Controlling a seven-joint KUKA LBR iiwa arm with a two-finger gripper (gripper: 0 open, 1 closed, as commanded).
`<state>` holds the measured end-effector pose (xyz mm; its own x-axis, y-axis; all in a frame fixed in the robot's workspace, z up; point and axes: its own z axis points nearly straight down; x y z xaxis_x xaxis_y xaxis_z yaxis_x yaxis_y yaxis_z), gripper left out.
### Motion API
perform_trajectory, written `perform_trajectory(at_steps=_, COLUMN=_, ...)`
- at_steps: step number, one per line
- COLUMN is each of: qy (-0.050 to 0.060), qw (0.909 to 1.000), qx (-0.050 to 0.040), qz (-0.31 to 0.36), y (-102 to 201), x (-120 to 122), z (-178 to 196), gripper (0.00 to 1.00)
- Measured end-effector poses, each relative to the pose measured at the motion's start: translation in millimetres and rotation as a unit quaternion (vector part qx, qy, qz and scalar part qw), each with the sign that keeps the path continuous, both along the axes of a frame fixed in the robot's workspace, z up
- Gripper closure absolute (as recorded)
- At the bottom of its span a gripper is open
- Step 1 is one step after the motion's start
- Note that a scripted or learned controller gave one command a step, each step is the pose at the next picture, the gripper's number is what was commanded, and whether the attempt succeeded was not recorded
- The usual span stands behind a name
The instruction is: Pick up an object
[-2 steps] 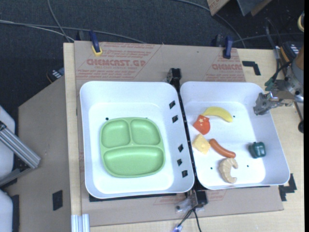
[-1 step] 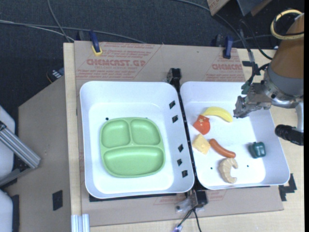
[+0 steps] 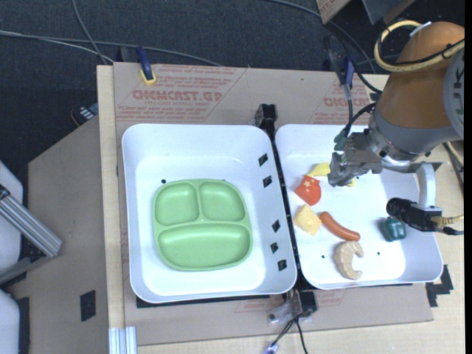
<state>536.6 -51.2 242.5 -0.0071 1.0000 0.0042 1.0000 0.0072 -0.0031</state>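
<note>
The right bin (image 3: 369,271) holds several toy foods. A yellow piece (image 3: 320,170) lies partly under my gripper (image 3: 341,175), which hangs low over the bin's upper middle. Just left of it is a red pepper-like piece (image 3: 310,190). Below that lie a pale yellow chunk (image 3: 307,220), an orange-red sausage (image 3: 340,227) and a beige shrimp-like piece (image 3: 348,259). A teal block (image 3: 394,229) rests near the right wall. The grey gripper body hides what lies beneath its tips.
The left bin (image 3: 140,153) holds a green divided tray (image 3: 203,223). A black clip divider (image 3: 266,115) joins the two bins. A black cylindrical part (image 3: 413,212) of the arm reaches over the right bin's right side. Cardboard underlies both bins.
</note>
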Motion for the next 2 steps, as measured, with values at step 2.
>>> perform_trajectory(at_steps=2, qy=0.001, qw=1.0, qx=-0.0005, qz=0.0, y=108.4, x=-10.3, z=-9.6, gripper=1.0)
